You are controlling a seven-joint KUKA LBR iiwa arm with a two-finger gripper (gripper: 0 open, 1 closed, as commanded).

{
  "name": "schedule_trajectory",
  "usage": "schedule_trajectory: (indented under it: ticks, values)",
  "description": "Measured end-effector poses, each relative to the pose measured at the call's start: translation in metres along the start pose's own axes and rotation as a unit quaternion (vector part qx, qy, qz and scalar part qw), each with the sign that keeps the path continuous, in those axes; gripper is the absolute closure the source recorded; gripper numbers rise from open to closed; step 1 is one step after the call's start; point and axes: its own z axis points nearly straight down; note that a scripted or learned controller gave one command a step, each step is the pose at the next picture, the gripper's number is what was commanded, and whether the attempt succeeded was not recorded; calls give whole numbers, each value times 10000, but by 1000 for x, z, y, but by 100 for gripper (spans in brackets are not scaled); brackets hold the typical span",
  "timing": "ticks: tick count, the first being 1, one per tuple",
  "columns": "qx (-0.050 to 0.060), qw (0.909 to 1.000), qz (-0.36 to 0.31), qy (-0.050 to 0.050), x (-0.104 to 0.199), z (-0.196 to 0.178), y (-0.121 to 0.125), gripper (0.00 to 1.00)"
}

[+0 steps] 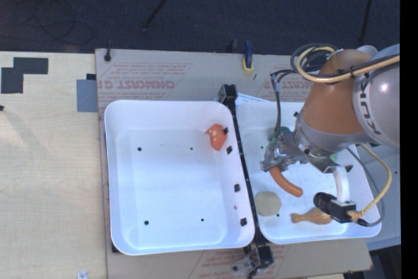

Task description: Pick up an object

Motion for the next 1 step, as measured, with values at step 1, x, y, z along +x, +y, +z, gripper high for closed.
schedule_trajectory:
  ticks: [1]
  values:
    - [37, 10000, 2, -2, 51, 7, 16, 100]
